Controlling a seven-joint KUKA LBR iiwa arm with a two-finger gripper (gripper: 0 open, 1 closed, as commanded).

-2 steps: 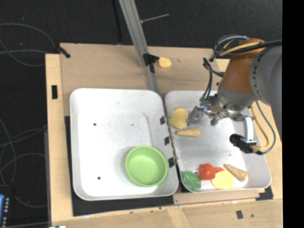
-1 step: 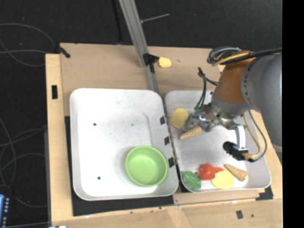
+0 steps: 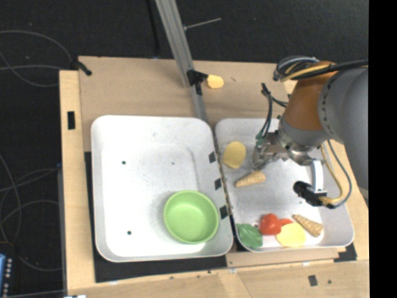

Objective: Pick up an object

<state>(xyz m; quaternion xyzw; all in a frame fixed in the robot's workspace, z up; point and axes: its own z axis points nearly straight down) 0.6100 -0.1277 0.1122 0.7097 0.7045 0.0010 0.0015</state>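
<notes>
Gripper [image 3: 259,156] low in right bin [image 3: 338,231], just above cone [image 3: 250,179]; claw state unclear, nothing visibly lifted, pick seems pending.

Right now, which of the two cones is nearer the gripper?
The cone mid-bin, just below the gripper, beside the yellow piece. The other cone lies at the bin's lower right.

You have two bins [image 3: 124,141] of smooth white plastic with a faint sheen, on a matt brown board bench [image 3: 248,82]. Your green bowl [image 3: 191,216] looks like smooth matt plastic; the pole [image 3: 177,39] looks like dull grey metal.
</notes>
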